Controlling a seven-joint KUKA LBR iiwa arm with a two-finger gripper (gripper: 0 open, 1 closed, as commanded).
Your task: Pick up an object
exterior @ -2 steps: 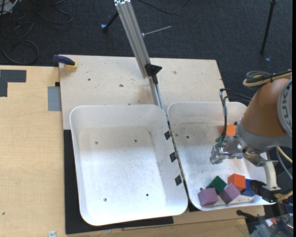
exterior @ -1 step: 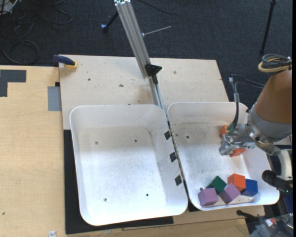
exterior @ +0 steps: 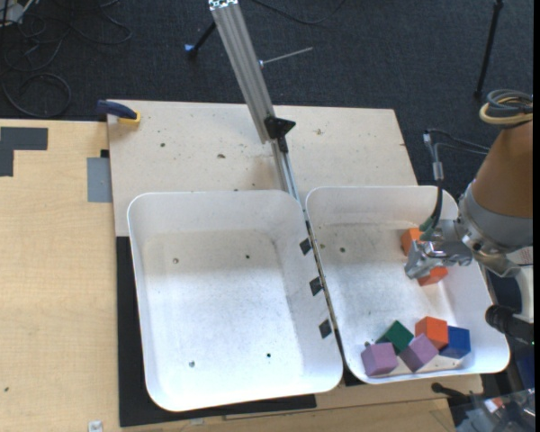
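Purple cubes (exterior: 379,358) and (exterior: 418,351) sit nearest the camera, at the near edge of the right bin (exterior: 360,207), touching or almost touching each other. Just behind them: green cube (exterior: 397,335), orange cube (exterior: 432,330), blue cube (exterior: 455,341), all bunched in the bin's near right corner. Blue is touching orange, green is just beside the left purple one.

End effector (exterior: 426,261) is down inside the right bin, close to its right wall, about midway along it. Arm (exterior: 504,187) comes in from the right, orange band above the wrist. Orange block (exterior: 412,239) shows just at the far-left of the end effector, and a red-orange block (exterior: 434,275) pokes out at its near side. Both touch or overlap the metal; can't tell whether either is between the fingers, and can't tell if the fingers are spread or closed, since the end effector body hides them.

Left bin (exterior: 162,219) lies beside the right one, walls touching along the middle, with black tabs (exterior: 315,285) along that seam. Both bins rest on the table (exterior: 189,142). Slanted metal bar (exterior: 248,66) rises from the table's far edge behind the bins. Blue-yellow clamp (exterior: 119,112) is at the table's far left corner.
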